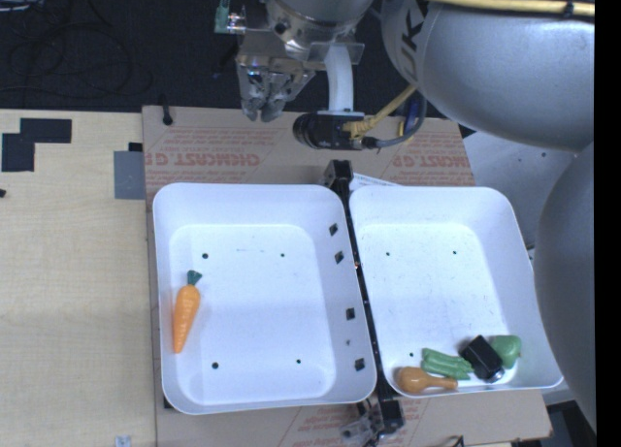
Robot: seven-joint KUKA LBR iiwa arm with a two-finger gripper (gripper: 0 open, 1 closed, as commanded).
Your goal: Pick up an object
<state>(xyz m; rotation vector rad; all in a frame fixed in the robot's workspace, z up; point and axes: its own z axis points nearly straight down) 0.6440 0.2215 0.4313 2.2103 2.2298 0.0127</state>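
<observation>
The hand (275, 96) hangs high at about 12 o'clock in the view, above the far edge of the cardboard sheet (291, 149) and beyond both bins; its fingers point down and look close together with nothing between them. The left bin (165, 241) holds a single toy carrot (184, 314), lying flat near the bin's 9 o'clock wall, green top toward 12 o'clock and tip toward 6. The right bin (514, 241) has a small cluster crowded into its 5 o'clock corner: a green pod-like piece (444, 364), a tan pear-shaped piece (423, 380), a black block (482, 357) and a green lump (506, 346), touching or overlapping one another. The carrot seems the easier pick, since it lies alone, though it sits near the wall. It looks like light, hard, smooth plastic, so it is likely to slip or roll if pinched off centre; I would take it across its thick upper body, fingers closing at 3 and 9 o'clock, with room kept for the wall-side finger. The corner cluster would likely jam or scatter under a descent.
</observation>
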